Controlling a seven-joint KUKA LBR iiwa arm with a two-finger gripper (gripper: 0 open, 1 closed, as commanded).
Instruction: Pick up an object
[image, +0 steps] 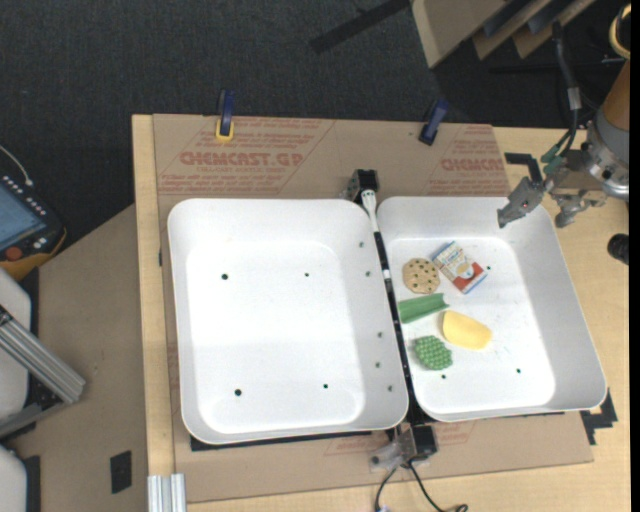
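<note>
At upper right, the hand (540, 203) was held spread and unladen; a descent onto the cookie (420, 274) was judged next.

We see the surface (110, 300) bearing a printed cardboard sheet (300, 150), with two white bins (200, 230) side by side on it.

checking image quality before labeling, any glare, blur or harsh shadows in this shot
Camera view: even, soft light; the right bin and left bin are bright white but not blown out, and the cookie and yellow piece stay readable. Shadows are faint. The hand at the right bin's far corner looks slightly soft; the small box print is too small to read.
</note>
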